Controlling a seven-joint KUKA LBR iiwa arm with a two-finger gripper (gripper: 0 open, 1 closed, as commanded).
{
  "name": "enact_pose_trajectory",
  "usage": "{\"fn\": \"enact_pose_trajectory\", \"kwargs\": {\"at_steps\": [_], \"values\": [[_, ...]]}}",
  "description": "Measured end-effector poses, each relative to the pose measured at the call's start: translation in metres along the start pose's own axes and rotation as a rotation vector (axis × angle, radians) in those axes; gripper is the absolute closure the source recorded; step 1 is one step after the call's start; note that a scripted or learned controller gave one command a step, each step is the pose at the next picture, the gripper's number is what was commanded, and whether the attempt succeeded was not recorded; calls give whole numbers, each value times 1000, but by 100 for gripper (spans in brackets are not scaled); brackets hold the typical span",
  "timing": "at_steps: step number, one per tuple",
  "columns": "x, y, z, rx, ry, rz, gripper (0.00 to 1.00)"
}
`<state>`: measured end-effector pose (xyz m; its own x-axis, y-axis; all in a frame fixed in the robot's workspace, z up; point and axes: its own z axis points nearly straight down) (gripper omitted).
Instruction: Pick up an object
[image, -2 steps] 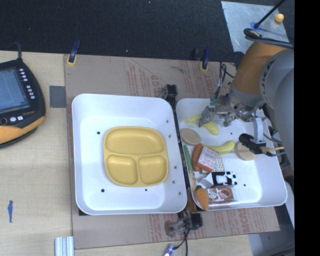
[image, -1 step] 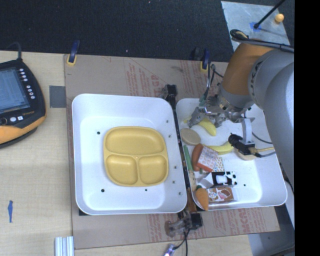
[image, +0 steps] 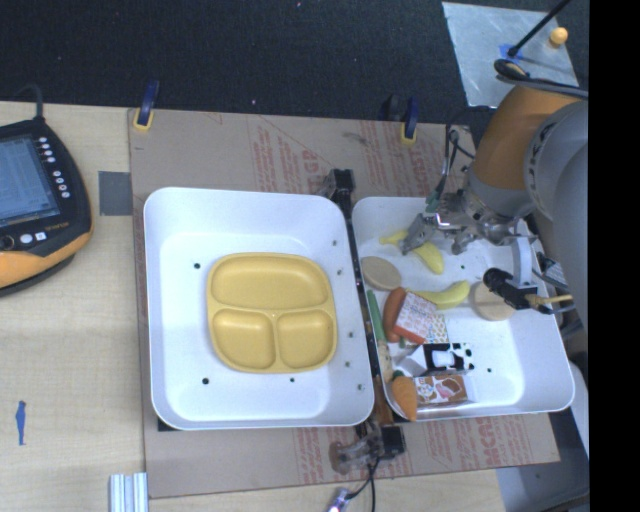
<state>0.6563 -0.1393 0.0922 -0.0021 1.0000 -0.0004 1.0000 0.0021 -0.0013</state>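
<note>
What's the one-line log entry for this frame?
arm: over right bin | gripper: low, far corner, by yellow pieces | grasp: none seen | left bin: yellow tray

I have one fixed camera, mounted above the table (image: 70, 340) and looking down on it at a slant. It sits far enough back to take in both white bins whole: the left bin (image: 170, 300) near the middle of my picture, the right bin (image: 530, 375) toward the right side. The arm (image: 540, 150) comes in from the right. Dark floor (image: 250, 50) runs across the top, past the table's far edge.
</note>
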Motion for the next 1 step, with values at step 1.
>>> {"fn": "enact_pose_trajectory", "kwargs": {"at_steps": [1], "values": [[0, -2, -10, 10, 2, -2, 100]]}}
